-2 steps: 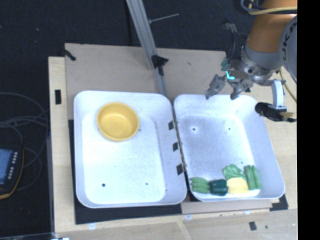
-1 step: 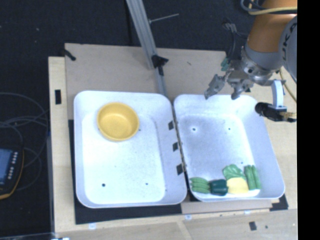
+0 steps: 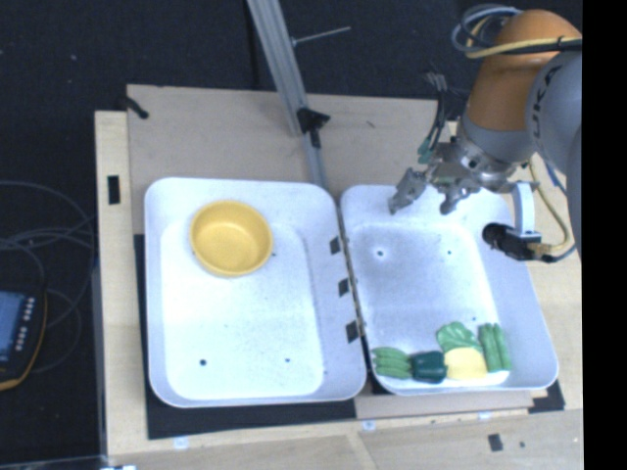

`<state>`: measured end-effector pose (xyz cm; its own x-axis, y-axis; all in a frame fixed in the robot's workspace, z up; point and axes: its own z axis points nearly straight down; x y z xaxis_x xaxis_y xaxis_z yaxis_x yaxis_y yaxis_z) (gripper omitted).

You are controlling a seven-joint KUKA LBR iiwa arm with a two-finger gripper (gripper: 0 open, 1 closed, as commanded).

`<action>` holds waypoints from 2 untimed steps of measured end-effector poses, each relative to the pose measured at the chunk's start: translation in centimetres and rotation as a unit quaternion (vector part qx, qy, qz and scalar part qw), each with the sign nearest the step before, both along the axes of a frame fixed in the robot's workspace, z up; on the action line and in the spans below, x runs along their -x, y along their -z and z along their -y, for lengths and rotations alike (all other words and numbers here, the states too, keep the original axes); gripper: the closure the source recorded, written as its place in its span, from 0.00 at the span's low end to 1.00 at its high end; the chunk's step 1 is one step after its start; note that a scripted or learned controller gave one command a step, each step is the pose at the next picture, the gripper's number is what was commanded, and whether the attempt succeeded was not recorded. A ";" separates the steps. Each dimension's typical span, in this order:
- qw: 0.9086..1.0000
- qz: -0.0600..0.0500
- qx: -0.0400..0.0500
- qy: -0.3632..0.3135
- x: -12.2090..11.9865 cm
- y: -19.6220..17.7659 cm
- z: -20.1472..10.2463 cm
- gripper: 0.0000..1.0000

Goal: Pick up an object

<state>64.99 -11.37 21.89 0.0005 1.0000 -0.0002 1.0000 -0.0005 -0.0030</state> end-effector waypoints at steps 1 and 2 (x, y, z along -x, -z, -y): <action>1.000 -0.001 0.000 0.000 0.3 5.7 1.0 0.00; 1.000 -0.001 0.000 0.000 0.1 12.0 1.0 0.00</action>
